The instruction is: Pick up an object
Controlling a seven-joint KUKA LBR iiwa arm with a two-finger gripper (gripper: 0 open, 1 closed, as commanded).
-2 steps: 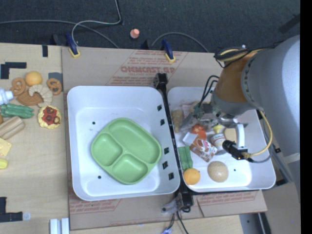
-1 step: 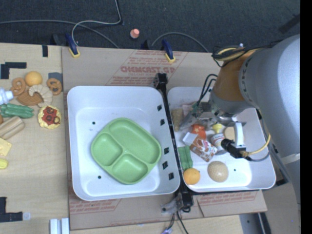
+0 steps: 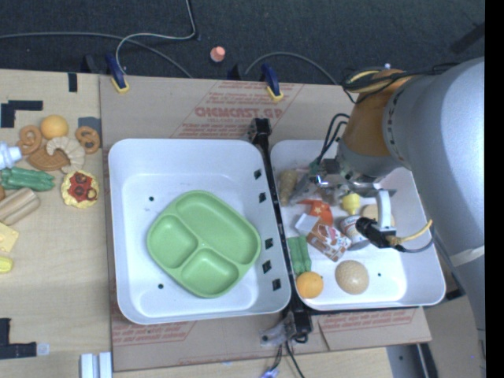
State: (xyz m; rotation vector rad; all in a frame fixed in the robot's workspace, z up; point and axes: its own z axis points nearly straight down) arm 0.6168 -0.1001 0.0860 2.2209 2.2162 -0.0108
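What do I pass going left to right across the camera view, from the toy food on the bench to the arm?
Round pizza toy → green divided plastic plate → black divider between the bins → orange ball fruit → tan egg-shaped toy → grey arm.

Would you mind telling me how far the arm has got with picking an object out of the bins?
Done: the gripper has reached into the right bin, low over the clutter near the yellow piece. In hand: nothing that I can see between its fingers. Left: the grasp and lift; the orange, tan egg-shaped item and red packet lie in the bin, and the green tray sits in the left bin.
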